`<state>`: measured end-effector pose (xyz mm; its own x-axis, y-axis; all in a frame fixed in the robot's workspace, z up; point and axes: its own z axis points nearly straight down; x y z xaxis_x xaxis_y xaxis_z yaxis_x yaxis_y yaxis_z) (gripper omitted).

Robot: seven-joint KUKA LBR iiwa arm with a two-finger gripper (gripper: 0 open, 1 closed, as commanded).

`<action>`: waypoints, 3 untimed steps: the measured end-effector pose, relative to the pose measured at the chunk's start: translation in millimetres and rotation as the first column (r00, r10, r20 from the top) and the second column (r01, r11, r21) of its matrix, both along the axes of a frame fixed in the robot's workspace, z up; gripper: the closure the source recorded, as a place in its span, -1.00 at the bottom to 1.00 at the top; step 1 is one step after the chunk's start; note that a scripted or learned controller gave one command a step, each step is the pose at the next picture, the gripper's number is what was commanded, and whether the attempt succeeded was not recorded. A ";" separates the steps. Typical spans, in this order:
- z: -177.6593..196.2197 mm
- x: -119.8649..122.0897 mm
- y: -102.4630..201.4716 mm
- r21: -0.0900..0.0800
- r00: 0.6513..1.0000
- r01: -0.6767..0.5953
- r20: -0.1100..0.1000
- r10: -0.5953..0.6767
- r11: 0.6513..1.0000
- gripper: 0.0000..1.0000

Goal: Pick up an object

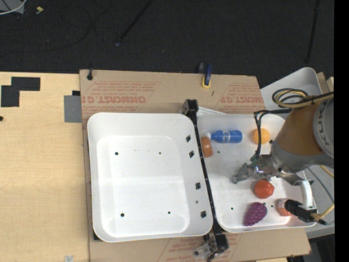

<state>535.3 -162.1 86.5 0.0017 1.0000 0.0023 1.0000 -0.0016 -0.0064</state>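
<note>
Several items ring the gripper (244, 174), whose jaws' state is unclear: tomato (264, 189), grapes (254, 213), bottle (226, 137).

Red print on cardboard sheet (163, 91), upside down, illegible.

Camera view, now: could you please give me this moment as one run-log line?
pincer low in right white plastic bin | nothing visibly held | round red plastic tomato beside it | purple plastic grape bunch nearer front

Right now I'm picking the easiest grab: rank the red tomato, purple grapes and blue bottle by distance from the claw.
From the claw:
1. Red tomato, just right and below.
2. Purple grapes, below, near the bin's front edge.
3. Blue bottle, above, toward the back.
Grapes and bottle are nearly tied.
</note>
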 end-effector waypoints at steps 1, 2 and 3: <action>1.2 -35.7 -0.8 -0.001 1.000 -0.001 0.003 0.001 1.000 -1.00; 1.5 23.2 -30.4 -0.004 1.000 -0.005 0.008 0.005 1.000 -1.00; 1.9 111.2 6.5 -0.002 1.000 -0.008 0.006 0.008 1.000 -1.00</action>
